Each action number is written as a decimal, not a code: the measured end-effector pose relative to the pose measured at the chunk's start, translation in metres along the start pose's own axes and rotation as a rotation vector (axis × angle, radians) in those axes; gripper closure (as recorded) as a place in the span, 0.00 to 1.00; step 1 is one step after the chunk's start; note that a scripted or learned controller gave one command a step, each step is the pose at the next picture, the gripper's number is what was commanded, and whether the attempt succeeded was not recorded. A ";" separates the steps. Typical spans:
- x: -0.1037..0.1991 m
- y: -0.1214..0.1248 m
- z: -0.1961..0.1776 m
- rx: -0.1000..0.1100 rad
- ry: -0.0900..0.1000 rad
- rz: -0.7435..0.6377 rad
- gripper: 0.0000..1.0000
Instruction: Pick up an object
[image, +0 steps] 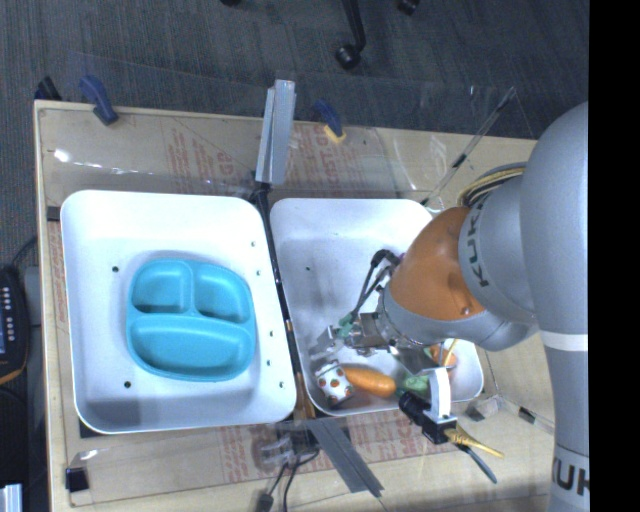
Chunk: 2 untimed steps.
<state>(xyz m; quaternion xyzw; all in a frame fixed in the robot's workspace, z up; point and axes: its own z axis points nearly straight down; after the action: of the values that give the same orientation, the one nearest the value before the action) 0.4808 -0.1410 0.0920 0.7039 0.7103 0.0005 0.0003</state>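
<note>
The carrot (368, 380) lies at the near edge of the right bin (320, 240) — it looks light, stiff and smooth, best taken across its middle. Beside it sits one small ball (331, 381). The jaws (345, 335) hang just above; their opening I cannot tell. One blue tray (190, 320) fills the left bin (90, 230) — two bins on the table.

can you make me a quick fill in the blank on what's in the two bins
1. The blue divided tray lies in the ____ bin of the view.
2. The tray has ____ compartments.
3. The orange carrot-like object lies in the bin on the view's ____.
4. The arm has a band coloured ____ above its wrist.

Missing words: left; three; right; orange
</note>
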 end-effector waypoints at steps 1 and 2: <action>0.000 0.002 -0.010 -0.002 -0.001 -0.006 1.00; 0.000 0.002 -0.010 -0.002 -0.001 -0.006 0.00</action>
<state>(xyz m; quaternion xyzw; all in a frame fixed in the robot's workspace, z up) 0.4827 -0.1407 0.1022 0.7019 0.7123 0.0009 0.0015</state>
